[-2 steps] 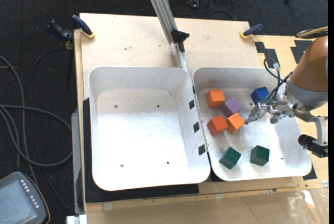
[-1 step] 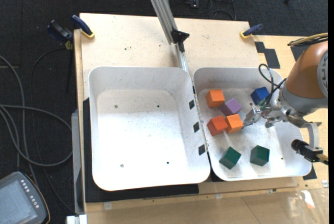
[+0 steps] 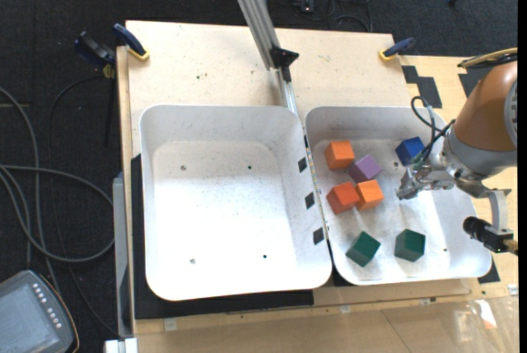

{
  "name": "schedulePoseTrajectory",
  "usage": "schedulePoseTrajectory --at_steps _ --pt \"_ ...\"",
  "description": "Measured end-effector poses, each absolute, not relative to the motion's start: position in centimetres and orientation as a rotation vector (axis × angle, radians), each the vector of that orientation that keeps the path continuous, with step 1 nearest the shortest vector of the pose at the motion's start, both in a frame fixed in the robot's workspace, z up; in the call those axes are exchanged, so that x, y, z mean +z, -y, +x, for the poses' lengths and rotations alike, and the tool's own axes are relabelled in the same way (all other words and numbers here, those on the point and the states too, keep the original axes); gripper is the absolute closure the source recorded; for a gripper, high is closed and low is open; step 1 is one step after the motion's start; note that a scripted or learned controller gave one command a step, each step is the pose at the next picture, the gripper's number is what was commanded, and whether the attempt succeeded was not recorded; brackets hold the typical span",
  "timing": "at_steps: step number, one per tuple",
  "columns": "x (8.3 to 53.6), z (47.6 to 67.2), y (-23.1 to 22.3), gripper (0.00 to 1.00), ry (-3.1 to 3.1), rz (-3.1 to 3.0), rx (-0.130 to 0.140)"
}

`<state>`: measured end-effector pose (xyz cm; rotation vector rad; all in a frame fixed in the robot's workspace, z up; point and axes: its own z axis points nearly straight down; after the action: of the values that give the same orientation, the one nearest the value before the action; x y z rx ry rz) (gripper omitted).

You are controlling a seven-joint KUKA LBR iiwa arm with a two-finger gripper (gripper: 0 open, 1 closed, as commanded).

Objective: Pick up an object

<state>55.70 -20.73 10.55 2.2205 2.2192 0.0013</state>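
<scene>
Progress: honestly looks like nothing's been picked yet. All the cubes I can see are sitting on the floor of the right bin [image 3: 461, 265], so the whole grab and lift is still to do.

Gripper: the gripper [image 3: 409, 187] hangs low over the right bin, coming in from 3 o'clock. Whether it's spread or pinched together, I can't tell from up here, and I see nothing between its tips.

Closest targets: the blue cube [image 3: 409, 150] sits just at 12 o'clock of the gripper, and the small orange cube [image 3: 370, 192] is near its 9 o'clock. My guess is it's going for one of those.

Other cubes: another orange cube [image 3: 339, 154] and a purple cube [image 3: 366, 169] toward 10 o'clock, a red-orange cube [image 3: 343, 197] touching the small orange one, two dark green cubes [image 3: 363, 248] [image 3: 409, 244] down at 6 to 7 o'clock.

Left bin: the left bin [image 3: 156, 178] is white with dark specks.

Surface: pale board [image 3: 206, 63], clamps at the far corners.

Room: dark carpet, loose cables, a metal pole slanting in from 12 o'clock.
</scene>
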Motion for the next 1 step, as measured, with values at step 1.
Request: schedulePoseTrajectory --at_steps 1 --pt "15.31 56.00 21.66 1.00 -2.216 2.219 0.003"
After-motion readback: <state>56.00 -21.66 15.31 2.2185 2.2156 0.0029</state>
